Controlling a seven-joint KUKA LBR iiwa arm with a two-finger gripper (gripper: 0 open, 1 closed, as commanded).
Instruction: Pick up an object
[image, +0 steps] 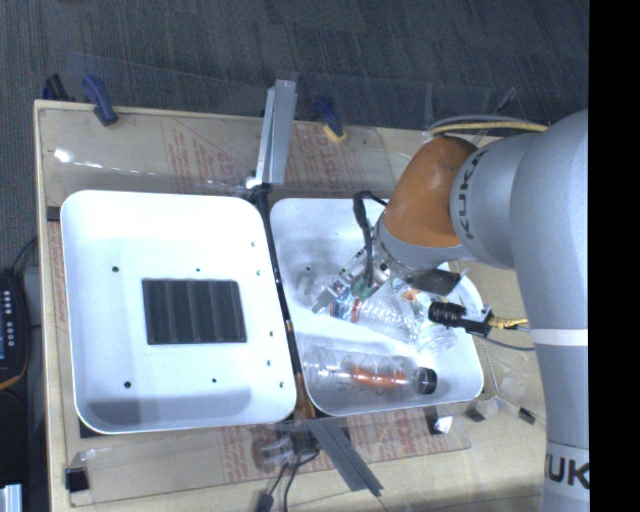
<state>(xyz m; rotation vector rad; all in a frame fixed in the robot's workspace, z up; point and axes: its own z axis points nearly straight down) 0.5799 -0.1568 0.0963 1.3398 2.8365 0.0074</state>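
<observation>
Reaching in from the right, the grey arm (520, 190) bends its orange band (430, 195) down over the right bin (300, 230). The end effector (365, 280) sits low among a clutter of clear plastic items near that bin's middle, and whether it grips anything cannot be told, since the wrist hides it. A crumpled clear bottle with a red and blue label (375, 310) lies just beside it. Nearer the bin's front wall, a second clear bottle with an orange label and a dark cap (365, 375) lies on its side, apart from the end effector. The left bin (100, 230) holds a dark ribbed rectangle (194, 310) at its centre. Both bins rest side by side on the wooden surface (170, 145).
</observation>
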